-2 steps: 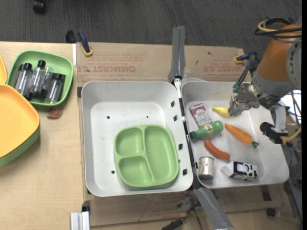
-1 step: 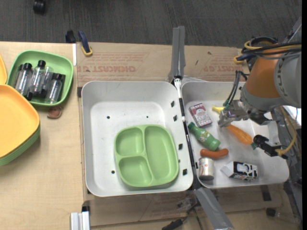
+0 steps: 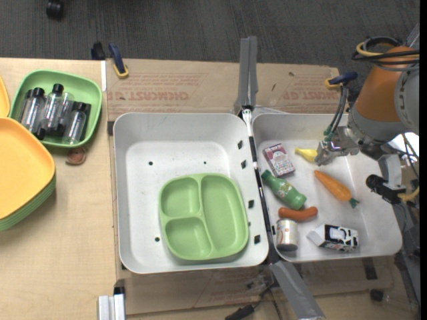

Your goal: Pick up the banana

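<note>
Dark carpet lies beyond the wooden table [image 3: 60,259], which carries two shallow white bins. A green three-compartment plastic tray [image 3: 202,217] sits in the left bin [image 3: 133,179]. In the right bin [image 3: 373,235], the small yellow banana [image 3: 306,155] lies at the far side, its right end hidden behind the metal claw [image 3: 328,153], which sits just beside or against it; whether the claw is spread or pinching cannot be told. Nearby lie an orange carrot [image 3: 332,185], a green bottle [image 3: 283,189], a red sausage [image 3: 297,213] and a silver can [image 3: 286,235].
</note>
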